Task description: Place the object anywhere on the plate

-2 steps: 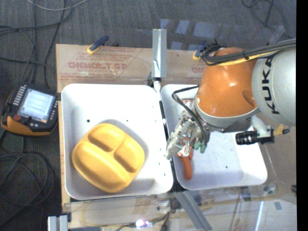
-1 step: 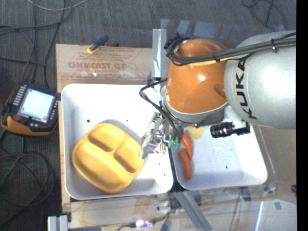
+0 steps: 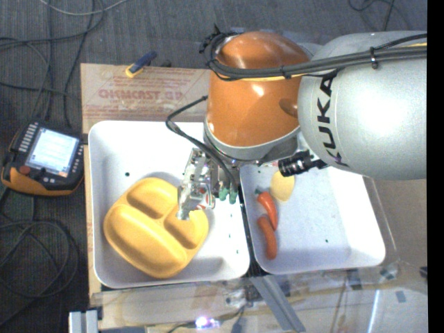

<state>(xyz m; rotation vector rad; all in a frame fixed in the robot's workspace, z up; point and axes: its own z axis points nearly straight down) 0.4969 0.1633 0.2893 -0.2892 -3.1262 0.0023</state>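
item: yellow plate, three sections, lying in the left bin toward its front. condition: bare as far as can be seen; nothing rests in its sections.

item: hand, hanging below the orange band of the arm, positioned over the plate's right edge, at the rim of the near-right section. state of its grip: cannot tell; wiring and metal parts clutter the view, and no object can be made out in it.

item: two orange carrots, lying end to end in the right bin beside its left wall. a pale yellow lemon-like piece sits just behind them, partly under the arm.

location of the task's thing: not certain. the candidates visible are the carrots and the pale piece, all in the right bin, well apart from the plate.

risks, as judged:
- the hand may be carrying nothing; a release over the plate would then leave the task undone.
- the hand stands at the plate's edge, not its middle; anything dropped there could strike the rim and roll off into the bin.
- a low descent could press on the raised rim and tip or shove the plate.
- the cable trailing across the left bin could snag as the arm moves.
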